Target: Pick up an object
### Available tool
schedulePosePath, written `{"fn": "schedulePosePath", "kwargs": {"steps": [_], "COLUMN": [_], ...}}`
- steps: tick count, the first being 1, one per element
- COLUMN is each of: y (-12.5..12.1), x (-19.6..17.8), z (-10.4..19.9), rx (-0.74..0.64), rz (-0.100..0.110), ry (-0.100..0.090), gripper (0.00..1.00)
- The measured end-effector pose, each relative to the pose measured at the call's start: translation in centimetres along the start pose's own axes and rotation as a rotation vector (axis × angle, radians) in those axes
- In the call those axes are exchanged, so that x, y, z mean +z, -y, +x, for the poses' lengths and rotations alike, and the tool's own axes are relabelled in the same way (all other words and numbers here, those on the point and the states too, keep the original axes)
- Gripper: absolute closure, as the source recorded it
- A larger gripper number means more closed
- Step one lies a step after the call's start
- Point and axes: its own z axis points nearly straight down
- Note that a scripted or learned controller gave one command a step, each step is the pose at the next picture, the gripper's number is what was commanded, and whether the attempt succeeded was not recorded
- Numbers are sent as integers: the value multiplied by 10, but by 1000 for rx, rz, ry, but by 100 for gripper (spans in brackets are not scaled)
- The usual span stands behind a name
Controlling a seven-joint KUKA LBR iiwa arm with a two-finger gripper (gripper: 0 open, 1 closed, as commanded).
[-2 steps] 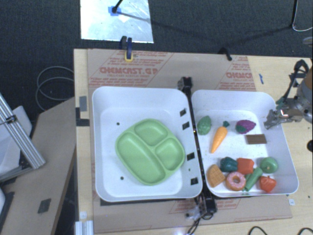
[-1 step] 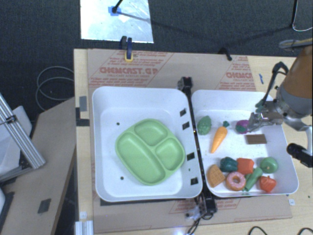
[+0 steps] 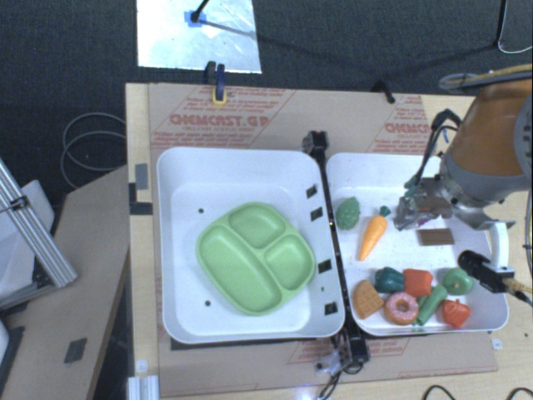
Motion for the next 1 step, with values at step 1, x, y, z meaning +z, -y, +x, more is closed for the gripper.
{"fn": "schedulePosePath", "kwargs": {"steps": [1], "y": [7], "x": [-2], "z": [53], "rx": [-1], "rz": [0], "ry": [0], "gripper": [100]}}
